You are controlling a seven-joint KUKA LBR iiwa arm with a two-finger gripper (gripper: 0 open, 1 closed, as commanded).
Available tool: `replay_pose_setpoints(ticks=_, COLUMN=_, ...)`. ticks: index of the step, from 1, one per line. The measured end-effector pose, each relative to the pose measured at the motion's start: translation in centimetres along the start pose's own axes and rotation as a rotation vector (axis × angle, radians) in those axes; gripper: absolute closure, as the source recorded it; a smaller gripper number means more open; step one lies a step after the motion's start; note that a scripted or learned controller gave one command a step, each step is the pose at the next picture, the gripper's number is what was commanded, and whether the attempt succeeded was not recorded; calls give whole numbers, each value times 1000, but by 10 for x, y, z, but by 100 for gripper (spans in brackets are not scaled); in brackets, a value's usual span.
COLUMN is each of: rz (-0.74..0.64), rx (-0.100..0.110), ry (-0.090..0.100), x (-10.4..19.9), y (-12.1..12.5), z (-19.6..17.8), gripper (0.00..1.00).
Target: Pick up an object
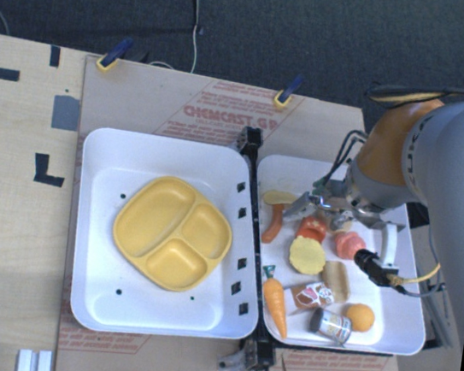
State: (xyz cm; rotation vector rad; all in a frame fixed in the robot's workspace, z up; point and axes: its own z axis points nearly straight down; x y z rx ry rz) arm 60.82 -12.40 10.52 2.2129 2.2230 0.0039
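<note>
In the right bin (400,335), the tool (319,209) is hanging low over the toy food, its fingers spread apart and gripping nothing. A red tomato (313,230) is lying just below it, beside a yellow round slice (307,255), a pink piece (348,243) and a carrot (276,306). A yellow divided plate (173,232) is sitting in the left bin (87,288).

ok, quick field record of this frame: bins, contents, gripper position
left bin: yellow divided plate
right bin: carrot, sausage, round yellow piece, red piece, pink piece, orange, small can
gripper: low over the right bin's upper middle, just above the red piece
grasp: nothing seen between the fingers
arm: enters from the right
</note>
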Motion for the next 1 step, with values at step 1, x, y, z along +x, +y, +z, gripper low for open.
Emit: replay_pose_setpoints(ticks=1, rz=2, rx=7, ry=1, x=0, y=-4, z=-8, gripper=100)
